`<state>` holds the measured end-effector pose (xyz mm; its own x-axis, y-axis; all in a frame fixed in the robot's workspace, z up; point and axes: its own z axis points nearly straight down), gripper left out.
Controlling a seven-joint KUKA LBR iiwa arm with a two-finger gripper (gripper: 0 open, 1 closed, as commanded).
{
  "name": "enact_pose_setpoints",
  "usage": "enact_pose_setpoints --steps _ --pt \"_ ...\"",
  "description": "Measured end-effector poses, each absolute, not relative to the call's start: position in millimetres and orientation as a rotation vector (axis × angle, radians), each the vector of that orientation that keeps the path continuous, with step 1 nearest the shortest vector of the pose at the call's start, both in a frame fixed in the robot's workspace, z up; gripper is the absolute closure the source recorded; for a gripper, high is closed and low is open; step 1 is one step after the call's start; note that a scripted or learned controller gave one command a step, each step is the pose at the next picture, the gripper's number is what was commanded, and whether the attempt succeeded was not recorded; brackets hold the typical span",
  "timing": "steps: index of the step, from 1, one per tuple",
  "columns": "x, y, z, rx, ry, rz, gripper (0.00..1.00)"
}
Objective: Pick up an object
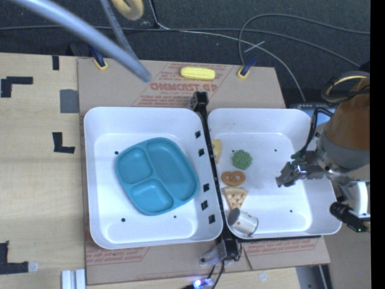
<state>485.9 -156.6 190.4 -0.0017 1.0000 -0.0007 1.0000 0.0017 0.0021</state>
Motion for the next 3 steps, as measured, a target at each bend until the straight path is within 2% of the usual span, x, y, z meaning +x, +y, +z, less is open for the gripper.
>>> enact_pose_setpoints --steps 1,2,3 --pt "484.9 -150 250 2.217 2.221 0.002 1.00" --pt "509.6 -98 243 2.215 2.229 -0.001 1.00" --pt "519.3 -43 230 2.217 2.228 -0.003 1.00"
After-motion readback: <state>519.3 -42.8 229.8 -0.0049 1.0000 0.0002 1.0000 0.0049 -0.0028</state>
